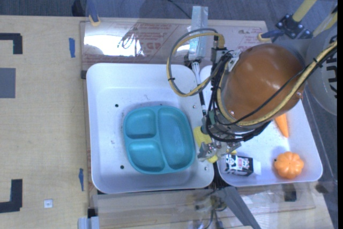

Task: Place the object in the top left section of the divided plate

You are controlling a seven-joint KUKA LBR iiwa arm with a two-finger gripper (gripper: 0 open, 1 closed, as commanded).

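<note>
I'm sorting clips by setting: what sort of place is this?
Probably a robotics lab test bench: a cabled robot arm reaches over two white bins, with a teal divided plate and toy-like orange pumpkin as props.

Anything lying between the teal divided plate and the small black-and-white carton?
Yes. In the camera view, the claw hangs between the divided plate and the carton, above the bins' adjoining rims, with something yellow at it.

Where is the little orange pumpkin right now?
The pumpkin sits in the right bin, near its front corner, just right of the black-and-white tube.
</note>
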